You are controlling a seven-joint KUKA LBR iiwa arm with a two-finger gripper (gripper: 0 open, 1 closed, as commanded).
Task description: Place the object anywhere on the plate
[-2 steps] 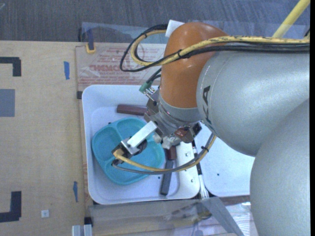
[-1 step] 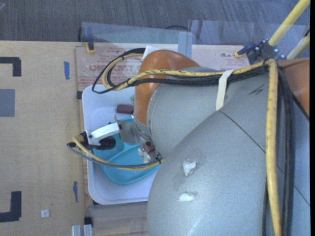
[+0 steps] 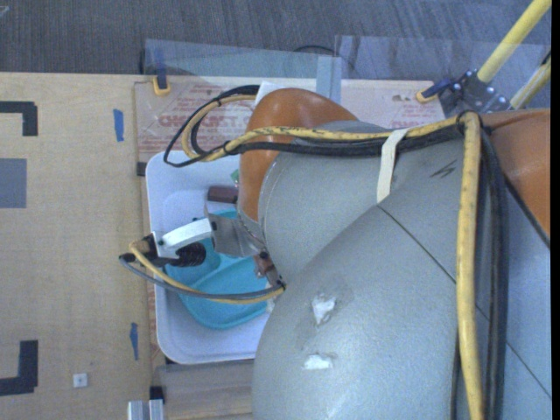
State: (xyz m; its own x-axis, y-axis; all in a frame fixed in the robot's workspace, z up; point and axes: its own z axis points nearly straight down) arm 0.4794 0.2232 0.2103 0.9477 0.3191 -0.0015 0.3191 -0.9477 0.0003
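Observation:
A blue plate point(image 3: 220, 294) lies in the near half of the left white bin point(image 3: 166, 191), partly covered by the arm. My gripper point(image 3: 234, 239) hangs low over the plate's far edge, with the wrist and the big grey arm above it hiding most of the bin. A small reddish bit point(image 3: 262, 269) peeks out at the gripper's base over the plate; I cannot tell what it is. Another small dark-and-green thing point(image 3: 234, 178) shows at the bin's far side, right at the arm's edge.
The grey arm with its orange band point(image 3: 289, 116) covers the right bin and most of the left one. Yellow cables point(image 3: 206, 121) loop over the bin's far wall. A wooden bench top point(image 3: 70, 234) stretches away to the left.

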